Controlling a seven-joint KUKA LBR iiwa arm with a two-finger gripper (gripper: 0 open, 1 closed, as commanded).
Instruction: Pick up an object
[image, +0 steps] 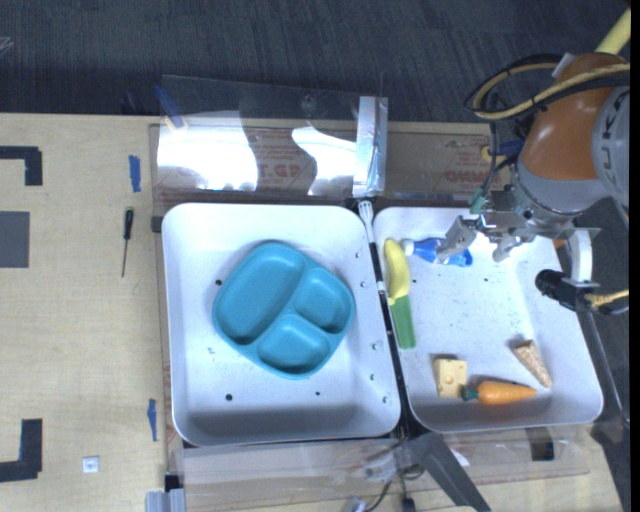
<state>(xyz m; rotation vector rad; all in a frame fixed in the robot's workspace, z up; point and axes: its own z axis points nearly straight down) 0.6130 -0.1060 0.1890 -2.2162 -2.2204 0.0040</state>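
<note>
The arm (575, 130) is reaching in from the right side of the camera view, with its orange band sitting above the far right corner of the right bin (575, 400). The gripper (483, 238) is hovering over the far edge of the right bin, its metal fingers (462, 236) pointing down toward the bin floor. Whether the fingers are parted or closed cannot be told from this angle, and nothing is visibly sitting between them.

All candidate objects are lying in the right bin. A blue object (440, 251) is lying at the far side of the right bin, just beside the gripper and partly overlapped by it; contact cannot be confirmed. A yellow banana (396, 270) is lying along the left wall of the right bin, with a green stick-shaped object (403, 322) lying just below it, the two appearing to touch end to end. A yellow cheese wedge (451, 377) is resting near the near wall of the right bin, with an orange carrot (503, 393) lying just beside it to the right. A tan cone-shaped object (531, 361) is lying above the carrot's right end, near the right wall.

To the left of the right bin, the left bin (190, 400) is holding a blue divided plate (284, 307) at its centre.
</note>
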